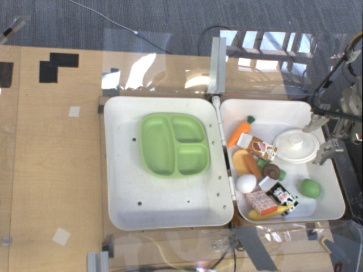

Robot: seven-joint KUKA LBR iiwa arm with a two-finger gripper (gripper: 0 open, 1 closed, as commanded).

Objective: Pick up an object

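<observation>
In the camera view the claw (322, 137) waits at the right bin's (283, 109) right edge, nothing visibly between its fingers and their spread impossible to tell, so the pick looks not yet begun. Just left of it sits a white bowl (295, 145), below it a green ball (309, 188). Further left crowd a carrot (240, 134), white egg (246, 183) and small cartons (262, 148); the ball, standing apart, seems easiest, while the green divided plate (174, 144) lies well left.

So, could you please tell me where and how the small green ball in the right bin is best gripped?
Grip the small green ball across its middle, coming straight down. It is round and lies apart from the toy pile, with bare right bin floor on most sides.
</observation>
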